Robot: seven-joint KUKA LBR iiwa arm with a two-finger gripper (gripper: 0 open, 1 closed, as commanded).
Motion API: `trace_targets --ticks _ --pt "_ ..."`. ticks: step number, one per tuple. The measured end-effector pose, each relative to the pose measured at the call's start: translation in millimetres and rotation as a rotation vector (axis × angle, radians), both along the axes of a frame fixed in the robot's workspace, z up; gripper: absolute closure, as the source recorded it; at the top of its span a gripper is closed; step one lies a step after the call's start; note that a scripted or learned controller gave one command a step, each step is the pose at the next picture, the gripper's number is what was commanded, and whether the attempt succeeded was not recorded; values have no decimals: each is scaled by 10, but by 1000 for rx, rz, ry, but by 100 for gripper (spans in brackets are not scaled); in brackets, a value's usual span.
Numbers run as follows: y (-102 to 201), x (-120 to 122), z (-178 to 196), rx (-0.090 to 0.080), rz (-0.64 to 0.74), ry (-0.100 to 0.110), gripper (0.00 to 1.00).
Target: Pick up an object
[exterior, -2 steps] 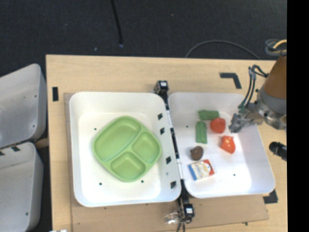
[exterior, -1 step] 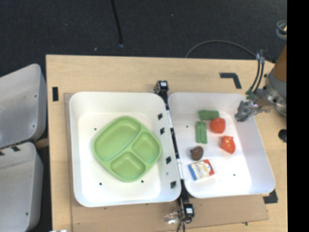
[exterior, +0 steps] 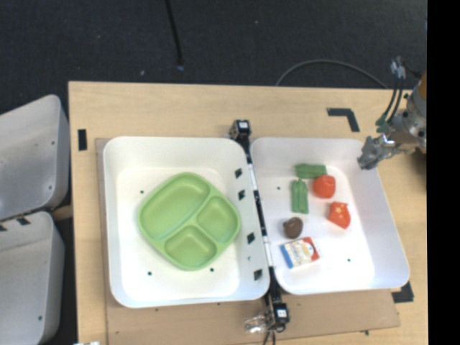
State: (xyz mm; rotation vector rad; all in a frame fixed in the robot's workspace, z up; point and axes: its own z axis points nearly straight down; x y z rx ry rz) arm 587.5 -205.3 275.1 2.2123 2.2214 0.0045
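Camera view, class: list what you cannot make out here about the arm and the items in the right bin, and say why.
- Gripper: small and blurred at the right bin rim; finger state unclear.
- Arm: cut off by the right edge.
- Small carton: print too small to read.
- Brown item: too small to identify.
- Two red items: blurred; exact kind unclear.

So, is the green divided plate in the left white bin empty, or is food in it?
Empty. The green divided plate shows three bare compartments; it lies flat in the left white bin.
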Motion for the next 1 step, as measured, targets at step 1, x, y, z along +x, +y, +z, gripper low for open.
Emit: trace_targets --ticks 1 --pt "-12 8 185 0 2 2 100"
